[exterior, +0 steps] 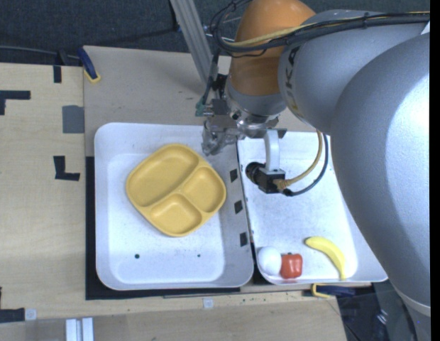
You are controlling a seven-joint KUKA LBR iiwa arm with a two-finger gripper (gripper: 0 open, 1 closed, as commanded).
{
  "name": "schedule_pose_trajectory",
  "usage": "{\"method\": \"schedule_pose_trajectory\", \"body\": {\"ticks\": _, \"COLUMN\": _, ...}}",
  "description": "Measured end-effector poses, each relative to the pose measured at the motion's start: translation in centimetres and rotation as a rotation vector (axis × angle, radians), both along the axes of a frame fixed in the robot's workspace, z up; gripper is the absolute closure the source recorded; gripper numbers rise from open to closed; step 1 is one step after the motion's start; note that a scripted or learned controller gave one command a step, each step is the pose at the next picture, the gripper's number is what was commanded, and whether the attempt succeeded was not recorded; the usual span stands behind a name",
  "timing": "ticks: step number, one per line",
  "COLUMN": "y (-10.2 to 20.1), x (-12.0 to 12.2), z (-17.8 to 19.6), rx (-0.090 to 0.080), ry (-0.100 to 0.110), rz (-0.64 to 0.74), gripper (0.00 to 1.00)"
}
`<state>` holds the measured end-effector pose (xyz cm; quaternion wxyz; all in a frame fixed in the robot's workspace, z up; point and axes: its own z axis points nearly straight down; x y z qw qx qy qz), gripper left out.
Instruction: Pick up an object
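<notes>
From my feed the arm [362, 84] comes in from the right and takes up most of that side. The gripper [214, 142] hangs over the far right corner of the left bin [110, 190], right by the yellow tray's [176, 189] far edge. Honestly can't tell how the tool is set or whether it has hold of anything, it's too dark and small there. The tray lies flat in the left bin. In the right bin [305, 212], near edge: a banana [328, 253], a red piece [292, 265] and a white ball [270, 261].
</notes>
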<state>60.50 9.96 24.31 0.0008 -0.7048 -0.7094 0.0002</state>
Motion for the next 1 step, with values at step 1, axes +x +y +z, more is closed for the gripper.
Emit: {"method": "schedule_pose_trajectory", "body": {"ticks": 1, "y": -0.32, "x": 0.0, "z": 0.02, "rx": -0.002, "ry": 0.0, "rz": -0.004, "gripper": 0.0}}
